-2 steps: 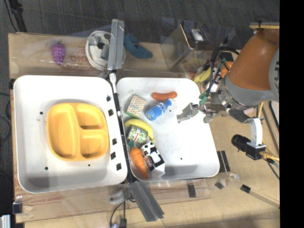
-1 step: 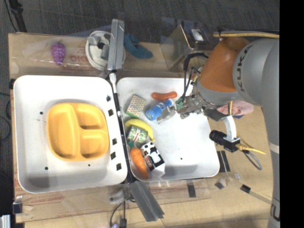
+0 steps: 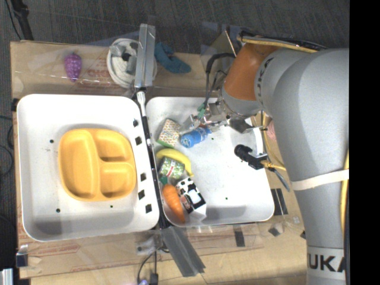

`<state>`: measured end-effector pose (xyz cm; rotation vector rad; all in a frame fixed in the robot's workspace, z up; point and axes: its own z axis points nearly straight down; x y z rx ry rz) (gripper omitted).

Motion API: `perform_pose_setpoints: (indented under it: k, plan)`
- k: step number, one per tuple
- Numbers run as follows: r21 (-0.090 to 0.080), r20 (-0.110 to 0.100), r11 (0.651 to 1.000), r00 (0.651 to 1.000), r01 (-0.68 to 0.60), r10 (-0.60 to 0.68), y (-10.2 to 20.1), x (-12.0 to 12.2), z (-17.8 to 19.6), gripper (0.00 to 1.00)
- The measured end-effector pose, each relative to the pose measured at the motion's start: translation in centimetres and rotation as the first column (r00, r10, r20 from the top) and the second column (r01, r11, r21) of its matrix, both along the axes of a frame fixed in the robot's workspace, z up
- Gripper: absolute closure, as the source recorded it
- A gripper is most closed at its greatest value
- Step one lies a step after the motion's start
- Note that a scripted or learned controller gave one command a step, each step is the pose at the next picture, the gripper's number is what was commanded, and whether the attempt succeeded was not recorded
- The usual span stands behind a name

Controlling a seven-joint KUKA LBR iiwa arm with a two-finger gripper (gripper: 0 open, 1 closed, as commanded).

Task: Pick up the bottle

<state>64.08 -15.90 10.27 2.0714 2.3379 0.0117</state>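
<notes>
Bulky grey arm (image 3: 309,111), orange band (image 3: 240,76)

The grey arm with its orange band (image 3: 297,100) covers the upper right corner of the right-hand shallow white bin (image 3: 237,209), and its lower stretch runs out past the bottom of the picture. The two-finger gripper (image 3: 208,116) is small and cluttered, so the set of its tips over the small blue plastic bottle (image 3: 195,138) cannot be made out. The labels on the packets along the bin's left wall are too small to read.
</notes>
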Motion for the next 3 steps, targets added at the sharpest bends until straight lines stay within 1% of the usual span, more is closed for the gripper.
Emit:
perform_pose_setpoints:
  k: [1, 2, 3]
  plan:
    - [-0.002, 0.004, 1.000, 1.000, -0.003, 0.003, -0.1, 0.2, 1.3, 1.00]
    - [-0.002, -0.008, 0.921, 0.921, -0.390, 0.390, 3.3, 2.0, -0.3, 1.00]
    - [0.002, -0.016, 0.813, 0.813, -0.583, 0.583, -1.5, 1.8, -0.8, 1.00]
